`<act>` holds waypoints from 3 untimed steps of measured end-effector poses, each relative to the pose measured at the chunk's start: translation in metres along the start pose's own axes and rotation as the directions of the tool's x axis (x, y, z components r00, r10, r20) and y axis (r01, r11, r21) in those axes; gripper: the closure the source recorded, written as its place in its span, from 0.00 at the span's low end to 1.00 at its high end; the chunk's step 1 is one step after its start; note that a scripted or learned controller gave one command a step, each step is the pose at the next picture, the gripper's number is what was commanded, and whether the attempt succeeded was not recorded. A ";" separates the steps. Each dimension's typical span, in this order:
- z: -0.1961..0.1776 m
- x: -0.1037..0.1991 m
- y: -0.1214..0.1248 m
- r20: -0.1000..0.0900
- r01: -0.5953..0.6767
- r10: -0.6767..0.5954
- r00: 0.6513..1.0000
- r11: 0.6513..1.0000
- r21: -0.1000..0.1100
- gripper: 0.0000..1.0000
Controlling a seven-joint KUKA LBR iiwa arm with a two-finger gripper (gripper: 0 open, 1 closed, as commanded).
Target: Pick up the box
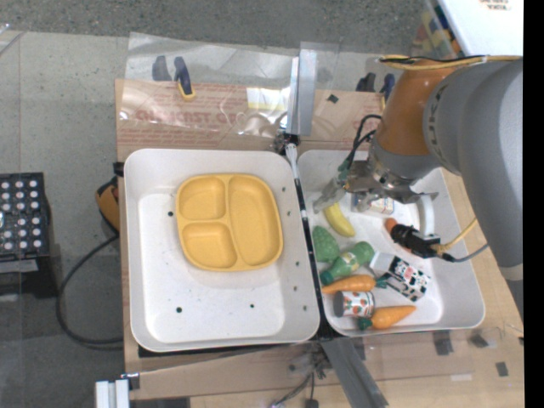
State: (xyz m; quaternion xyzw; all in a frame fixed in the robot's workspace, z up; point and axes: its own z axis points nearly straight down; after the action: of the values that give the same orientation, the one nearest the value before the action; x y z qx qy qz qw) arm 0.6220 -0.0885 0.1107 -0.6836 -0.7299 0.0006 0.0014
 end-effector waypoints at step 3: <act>0.007 -0.063 0.026 0.014 -0.093 0.094 0.996 0.995 -0.020 0.00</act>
State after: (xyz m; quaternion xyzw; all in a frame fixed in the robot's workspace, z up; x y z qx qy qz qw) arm 0.6525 -0.1496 0.1041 -0.7169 -0.6971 -0.0015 -0.0108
